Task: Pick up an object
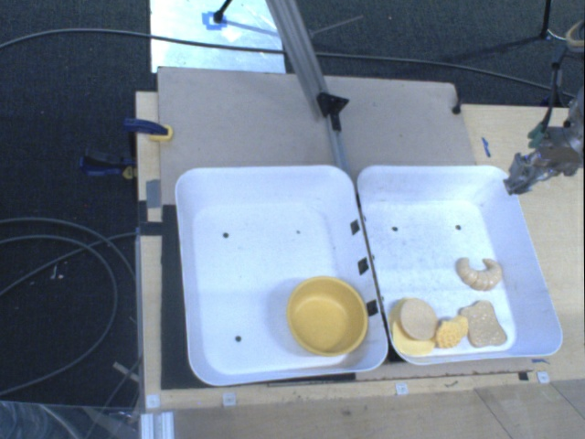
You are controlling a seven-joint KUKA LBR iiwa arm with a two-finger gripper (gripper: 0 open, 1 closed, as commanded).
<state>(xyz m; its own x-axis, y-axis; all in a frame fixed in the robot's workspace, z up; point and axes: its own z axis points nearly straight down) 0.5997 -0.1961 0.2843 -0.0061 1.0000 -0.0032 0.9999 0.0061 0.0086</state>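
The pincer (523, 179) hangs at the far right rim of the right bin (430, 199); I cannot tell its state from here. The pickable pieces lie well below it and a little left, in the bin's near corner: a curled croissant-like piece (480, 273), a flat tan slice (483, 325), a round disc (418, 318) and a small yellow lump (451, 333). They look like light, stiff toy foods, probably slick. The croissant, lying apart, seems easiest, pinched across its middle.
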